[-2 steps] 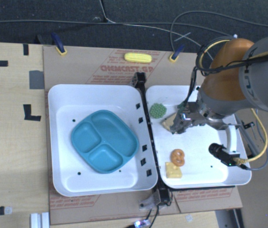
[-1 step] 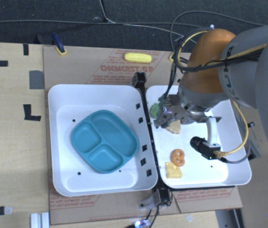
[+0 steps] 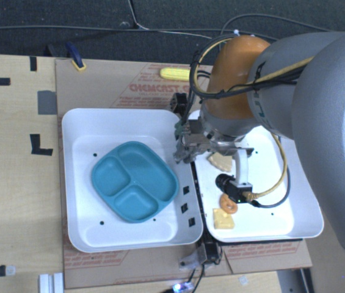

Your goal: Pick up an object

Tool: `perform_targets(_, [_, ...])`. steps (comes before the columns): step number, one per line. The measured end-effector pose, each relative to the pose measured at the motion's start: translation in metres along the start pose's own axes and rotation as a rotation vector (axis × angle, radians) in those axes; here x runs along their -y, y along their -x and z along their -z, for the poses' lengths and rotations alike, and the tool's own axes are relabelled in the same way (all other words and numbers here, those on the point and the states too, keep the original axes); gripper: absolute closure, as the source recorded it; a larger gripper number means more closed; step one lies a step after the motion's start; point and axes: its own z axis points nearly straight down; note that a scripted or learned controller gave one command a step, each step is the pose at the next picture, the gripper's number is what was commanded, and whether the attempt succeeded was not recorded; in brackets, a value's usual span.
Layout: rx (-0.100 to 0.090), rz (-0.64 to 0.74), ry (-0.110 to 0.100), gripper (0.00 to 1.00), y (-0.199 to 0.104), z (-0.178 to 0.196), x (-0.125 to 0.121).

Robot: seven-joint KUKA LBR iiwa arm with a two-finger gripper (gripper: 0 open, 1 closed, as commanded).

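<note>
Two white bins side by side on the table [image 3: 13,163]. Left bin [image 3: 77,127] holds a blue divided plate [image 3: 134,180], sitting centre and a bit toward the right wall; free floor along the bin's left and near sides, narrower strip on the far side. Plate's right edge is near the shared divider but not clearly touching it.

Right bin [image 3: 294,224] is mostly covered by the arm [image 3: 294,90]. Open floor shows at the near right corner. Small food items lie near the bin's left wall: a pale beige piece [image 3: 221,162] just under the wrist, an orange-brown ring-shaped piece [image 3: 228,204], and a yellowish square piece [image 3: 223,220] just below it, close to the near rim. A yellow corn-like item [image 3: 175,74] lies outside the bins on the cardboard, beyond the far rim.

Arm comes in from the right, orange band over the far left corner of the right bin, wrist pointing down. The hand [image 3: 187,144] sits over the divider between bins, beside the pale piece. Can't tell whether it is open or closed, nothing visibly gripped. Black cable loops across the right bin floor.
</note>
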Motion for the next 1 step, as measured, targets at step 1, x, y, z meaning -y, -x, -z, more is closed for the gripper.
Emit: perform_targets(1, [0.0, -0.002, 0.002, 1.0, -0.0426, 0.0084, -0.0153])
